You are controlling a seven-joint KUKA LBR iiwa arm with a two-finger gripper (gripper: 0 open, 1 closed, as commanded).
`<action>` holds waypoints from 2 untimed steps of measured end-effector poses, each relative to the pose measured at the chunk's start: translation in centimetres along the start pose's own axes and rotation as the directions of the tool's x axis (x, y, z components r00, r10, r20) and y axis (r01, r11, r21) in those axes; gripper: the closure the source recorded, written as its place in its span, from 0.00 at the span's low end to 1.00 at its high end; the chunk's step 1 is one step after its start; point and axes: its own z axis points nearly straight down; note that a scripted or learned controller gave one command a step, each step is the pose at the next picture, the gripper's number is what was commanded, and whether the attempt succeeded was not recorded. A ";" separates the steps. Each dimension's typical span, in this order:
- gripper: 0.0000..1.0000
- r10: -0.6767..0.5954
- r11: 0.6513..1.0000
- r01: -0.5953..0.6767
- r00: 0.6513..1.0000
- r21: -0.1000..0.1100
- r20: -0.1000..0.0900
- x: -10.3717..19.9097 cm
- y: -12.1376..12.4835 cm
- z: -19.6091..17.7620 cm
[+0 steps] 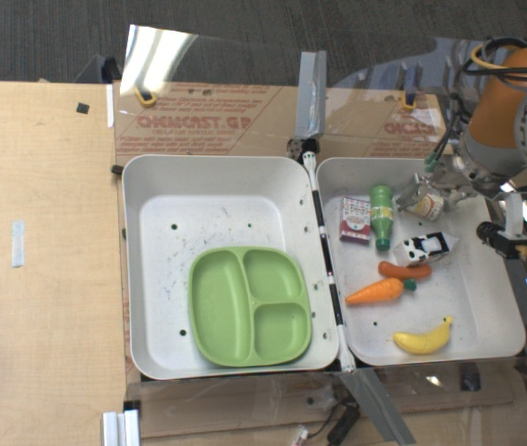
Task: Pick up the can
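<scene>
The can (pixel 426 205) is a small tan and silver cylinder lying tilted near the back of the right bin (pixel 486 342). My gripper (pixel 438 190) is directly over it, reaching in from the right under the grey arm with the orange band (pixel 503 110). The gripper's metal body overlaps the can's top and hides part of it. I cannot tell whether the can is touched or gripped.
Left of the can stand a green bottle (pixel 381 215) and a red and white carton (pixel 356 219). In front lie a black and white toy (pixel 427 246), a carrot (pixel 375 292), a red-orange vegetable (pixel 404 269) and a banana (pixel 423 338). The left bin holds a green divided plate (pixel 250 305).
</scene>
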 end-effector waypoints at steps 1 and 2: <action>1.00 -0.003 1.000 0.003 1.000 -0.001 0.003 0.0 0.1 -1.0; 1.00 -0.155 0.988 0.155 0.988 0.002 -0.002 4.5 -4.7 -7.8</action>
